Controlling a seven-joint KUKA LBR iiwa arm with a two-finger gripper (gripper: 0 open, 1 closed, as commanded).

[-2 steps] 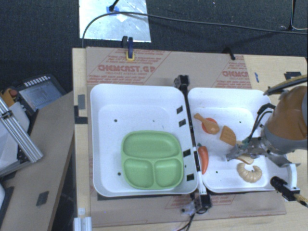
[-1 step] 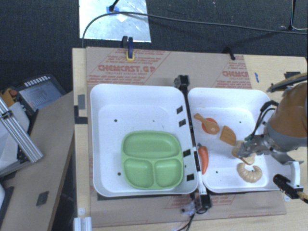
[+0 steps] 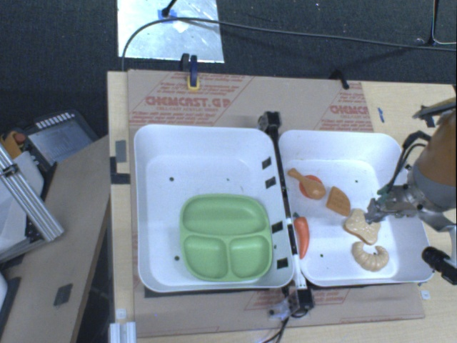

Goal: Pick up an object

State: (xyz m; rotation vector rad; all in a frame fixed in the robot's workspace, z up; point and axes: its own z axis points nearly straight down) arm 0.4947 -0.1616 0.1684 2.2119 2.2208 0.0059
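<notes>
The pincer hovers low at the bone, its grip state impossible to tell; the wedge sits just beside it; a slanted descent could nudge both aside, missing.

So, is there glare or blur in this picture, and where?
Camera view: the shiny silver metal sheet beyond the bins glares bright white; the two white bins look evenly lit with only soft shadows; the gripper above the tan bone-shaped toy is dark and slightly blurred.
</notes>
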